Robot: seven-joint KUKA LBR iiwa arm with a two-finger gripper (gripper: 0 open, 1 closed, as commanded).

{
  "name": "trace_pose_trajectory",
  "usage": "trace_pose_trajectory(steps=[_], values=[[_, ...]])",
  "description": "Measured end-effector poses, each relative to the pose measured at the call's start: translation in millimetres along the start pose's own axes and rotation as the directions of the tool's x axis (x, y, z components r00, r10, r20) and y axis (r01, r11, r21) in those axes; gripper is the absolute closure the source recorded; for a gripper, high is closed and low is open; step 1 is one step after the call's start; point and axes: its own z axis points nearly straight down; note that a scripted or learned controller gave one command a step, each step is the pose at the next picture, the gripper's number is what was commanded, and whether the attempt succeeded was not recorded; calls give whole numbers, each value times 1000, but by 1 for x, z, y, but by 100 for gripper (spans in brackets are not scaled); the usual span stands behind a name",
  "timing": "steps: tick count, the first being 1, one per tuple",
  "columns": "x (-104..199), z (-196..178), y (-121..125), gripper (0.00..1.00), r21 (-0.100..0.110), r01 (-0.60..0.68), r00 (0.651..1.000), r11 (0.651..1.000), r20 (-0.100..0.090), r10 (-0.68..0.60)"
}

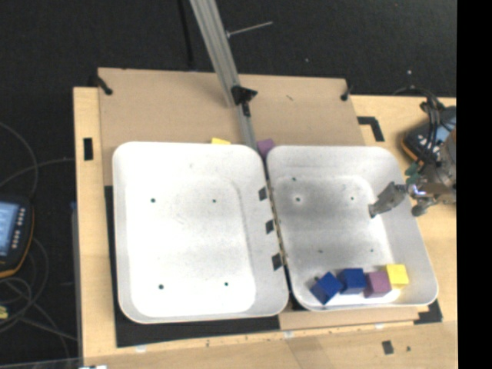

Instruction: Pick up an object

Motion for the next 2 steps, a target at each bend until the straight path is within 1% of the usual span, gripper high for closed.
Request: trace_pose_trajectory(steps=[1,2], values=[[51,-30,-8,0,-4,14,1000,1000,-5,-14],[57,100,54,0,7,10,1000,1000,-5,-10]])
